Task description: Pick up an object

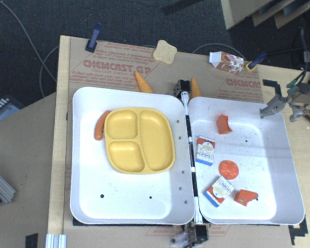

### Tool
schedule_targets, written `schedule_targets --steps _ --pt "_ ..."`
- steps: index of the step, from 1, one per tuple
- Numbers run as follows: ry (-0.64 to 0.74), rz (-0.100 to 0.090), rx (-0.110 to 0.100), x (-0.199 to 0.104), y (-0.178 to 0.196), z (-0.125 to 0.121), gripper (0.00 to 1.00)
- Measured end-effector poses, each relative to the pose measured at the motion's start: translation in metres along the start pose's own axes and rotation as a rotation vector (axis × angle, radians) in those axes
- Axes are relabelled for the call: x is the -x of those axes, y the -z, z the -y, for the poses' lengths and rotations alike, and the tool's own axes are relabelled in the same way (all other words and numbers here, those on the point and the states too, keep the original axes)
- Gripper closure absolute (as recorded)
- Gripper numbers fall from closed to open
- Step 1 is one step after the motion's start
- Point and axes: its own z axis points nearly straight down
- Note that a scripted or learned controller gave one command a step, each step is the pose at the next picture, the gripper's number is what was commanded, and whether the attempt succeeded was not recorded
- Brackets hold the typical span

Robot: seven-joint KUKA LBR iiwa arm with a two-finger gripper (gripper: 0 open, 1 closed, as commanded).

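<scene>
My gripper point(283, 110) hangs over the far right corner of the right bin point(284, 163), its two fingers spread open with nothing between them. Inside that bin lie an orange-red chunk point(223, 124), a small white and red carton point(205, 150), a red disc point(229, 169), a second small carton point(219, 190) and a red wedge point(246, 198). All of them sit left of and nearer than the gripper, apart from it.
The left bin point(86, 190) holds a yellow compartment plate point(139, 140) with a sausage point(100, 125) beside it. Behind the bins lie a bread slice point(165, 51), two carrots point(143, 82) point(195, 88), a milk carton point(226, 61) and a blue clip point(93, 38).
</scene>
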Motion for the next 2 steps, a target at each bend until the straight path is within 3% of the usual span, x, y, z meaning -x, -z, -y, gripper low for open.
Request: schedule_targets --steps 1,2 --pt "0.002 -0.002 -0.002 -0.057 -0.051 -0.022 0.00" --pt "0.001 -0.002 -0.003 -0.113 -0.121 -0.021 0.00"
